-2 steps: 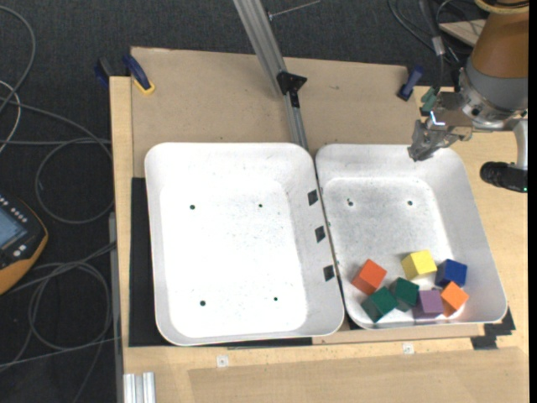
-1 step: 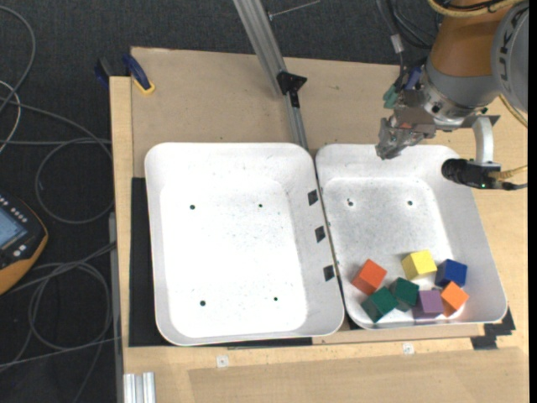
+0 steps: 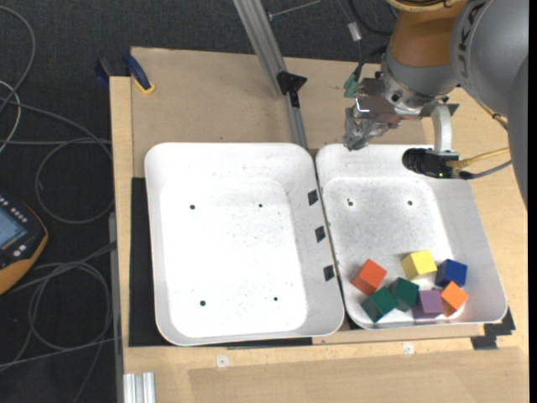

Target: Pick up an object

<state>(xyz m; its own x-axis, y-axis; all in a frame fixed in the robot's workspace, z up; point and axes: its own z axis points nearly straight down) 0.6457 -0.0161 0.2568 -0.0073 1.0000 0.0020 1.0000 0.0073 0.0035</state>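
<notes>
Dark carpet with loose cables surrounds a tan bench (image 3: 210, 91) that carries two shallow white bins side by side. Nothing lies in the left bin (image 3: 168, 183), whose speckled floor shows four small dark dots. All the blocks sit in the right bin (image 3: 470, 217), clustered in its lower right corner: an orange-red block (image 3: 368, 275) at the cluster's left, a yellow block (image 3: 418, 264) above and right of it, a blue block (image 3: 452, 272) farther right, an orange block (image 3: 454, 296) below the blue, a purple block (image 3: 430, 302) beside that, and two dark green blocks (image 3: 392, 299) touching each other at the lower left. They crowd so closely that which ones touch or overlap is hard to judge. Well apart from them, the gripper (image 3: 359, 133) hangs over the bin's upper left rim, near the top centre of the frame, with nothing visibly between its fingers; the tips blur into dark metal, and I cannot tell whether they are spread or pressed together. The arm (image 3: 436, 32) is cut off by the top and right edges. A grey pole (image 3: 268, 49) slants down from the top, ending near the gap between the bins.
</notes>
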